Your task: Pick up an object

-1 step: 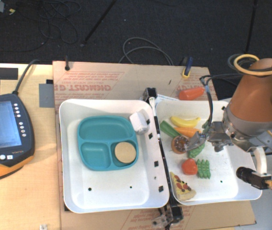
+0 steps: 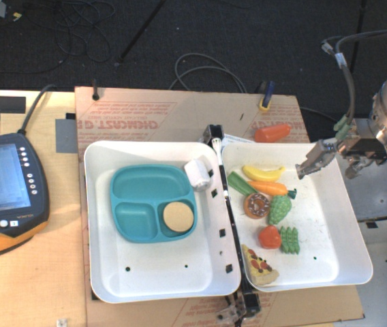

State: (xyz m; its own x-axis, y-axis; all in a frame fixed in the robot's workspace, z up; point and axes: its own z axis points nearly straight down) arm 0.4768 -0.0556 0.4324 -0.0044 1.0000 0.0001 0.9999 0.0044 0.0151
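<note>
The right bin [image 2: 330, 251] holds several toy foods along its left side: a yellow banana [image 2: 263, 172], an orange carrot [image 2: 268, 188], a green pod [image 2: 240, 182], a brown donut [image 2: 256, 204], a broccoli piece [image 2: 280, 208], a red tomato [image 2: 270, 236], a green ridged piece [image 2: 289, 240] and a pizza slice [image 2: 260, 266]. My gripper [image 2: 326, 172] hangs over the bin's upper right part, right of the banana and carrot. Its fingers stand apart, open, with nothing between them.
The left bin [image 2: 105, 251] carries a teal divided tray [image 2: 135, 213] with a tan disc [image 2: 178, 216] in one compartment. A white cup [image 2: 197, 172] lies at the divider. A red pepper [image 2: 272, 133] rests on the cardboard behind the bins. A tablet [image 2: 3, 182] sits far left.
</note>
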